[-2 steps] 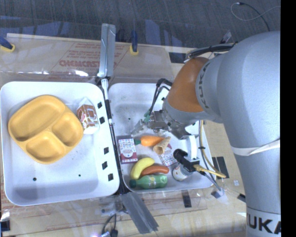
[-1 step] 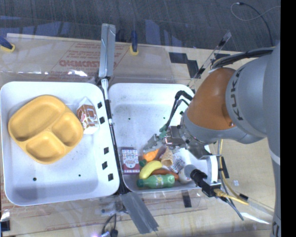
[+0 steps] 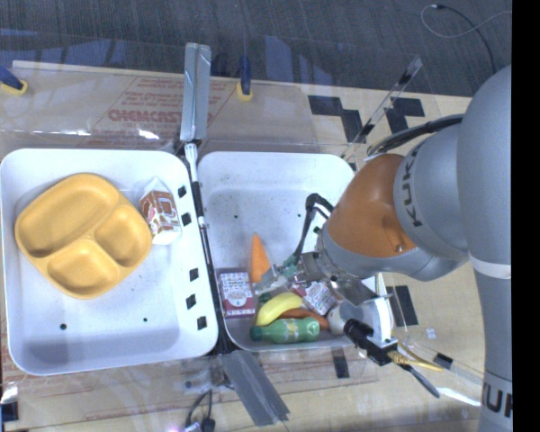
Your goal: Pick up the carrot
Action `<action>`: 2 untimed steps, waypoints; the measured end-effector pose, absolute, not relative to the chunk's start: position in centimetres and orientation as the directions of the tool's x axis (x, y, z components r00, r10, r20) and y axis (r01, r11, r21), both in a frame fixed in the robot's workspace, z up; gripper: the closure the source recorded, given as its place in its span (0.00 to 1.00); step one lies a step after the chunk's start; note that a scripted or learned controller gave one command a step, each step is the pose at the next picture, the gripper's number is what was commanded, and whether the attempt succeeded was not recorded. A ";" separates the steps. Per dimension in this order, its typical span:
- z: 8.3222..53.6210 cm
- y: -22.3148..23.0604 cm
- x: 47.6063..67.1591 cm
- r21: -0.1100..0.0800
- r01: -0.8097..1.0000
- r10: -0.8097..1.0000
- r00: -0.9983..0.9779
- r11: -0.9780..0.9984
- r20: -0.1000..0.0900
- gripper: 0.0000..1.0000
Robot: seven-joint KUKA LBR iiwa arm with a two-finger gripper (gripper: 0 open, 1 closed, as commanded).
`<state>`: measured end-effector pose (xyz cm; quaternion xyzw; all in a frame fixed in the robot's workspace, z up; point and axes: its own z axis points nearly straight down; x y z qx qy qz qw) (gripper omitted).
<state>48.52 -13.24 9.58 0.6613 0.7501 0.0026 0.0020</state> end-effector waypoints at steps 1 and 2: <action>9.3 -12.0 53.1 0.002 0.977 0.977 -0.214 0.214 -0.002 0.00; 10.1 -11.9 53.0 -0.002 0.976 0.976 -0.219 0.219 0.000 1.00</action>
